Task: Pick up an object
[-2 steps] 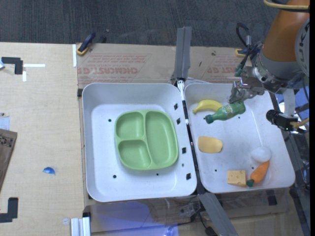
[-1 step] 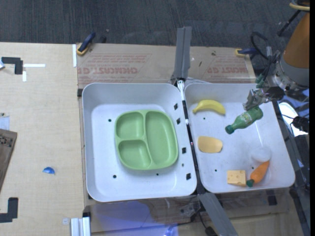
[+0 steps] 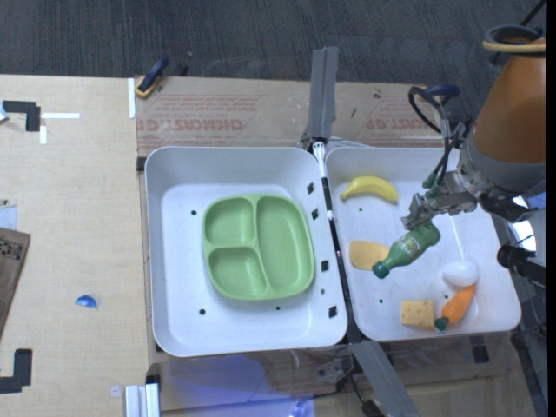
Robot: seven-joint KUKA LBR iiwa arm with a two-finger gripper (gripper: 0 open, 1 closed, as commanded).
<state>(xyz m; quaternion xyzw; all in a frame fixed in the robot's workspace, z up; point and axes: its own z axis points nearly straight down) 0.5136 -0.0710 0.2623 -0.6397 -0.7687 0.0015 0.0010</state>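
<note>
The gripper [image 3: 427, 213] gripped the base of a green bottle [image 3: 406, 252] in the right bin [image 3: 499, 324], right of frame centre. The bottle tilted, its dark cap pointing lower left beside a yellow chip [image 3: 367, 254]. The gripper hid the bottle's base.
</note>
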